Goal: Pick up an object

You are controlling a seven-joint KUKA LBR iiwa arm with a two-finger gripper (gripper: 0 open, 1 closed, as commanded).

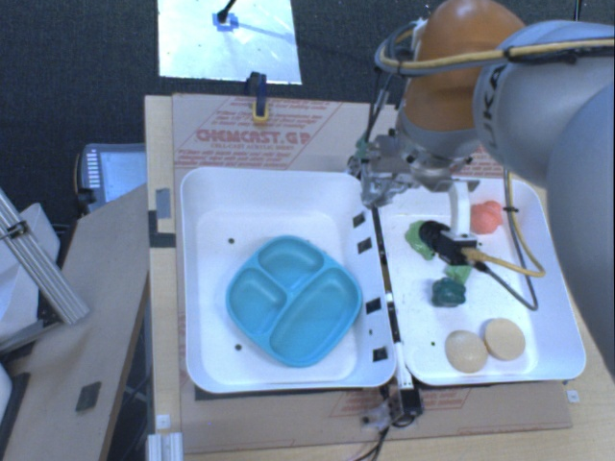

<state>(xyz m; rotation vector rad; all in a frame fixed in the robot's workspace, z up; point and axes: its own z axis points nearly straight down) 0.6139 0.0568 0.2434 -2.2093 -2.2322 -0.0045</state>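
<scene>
My gripper (373, 192) hangs over the far end of the divider between the two bins, at the right bin's far left corner. Nothing shows in its grasp. In the right bin (557, 353) lie a salmon-coloured piece (487, 217) at the far right, a light green piece (417, 236) in the middle, a smaller green bit (459, 274) and a dark teal lump (448, 293) just below them. Two tan round pieces (466, 351) (504, 337) sit side by side near the front edge.
A blue divided plate (292, 301) lies in the left bin (207, 257). The grey arm with its orange band (461, 56) reaches in over the right bin's far side. Cardboard (259, 133) lies under both bins.
</scene>
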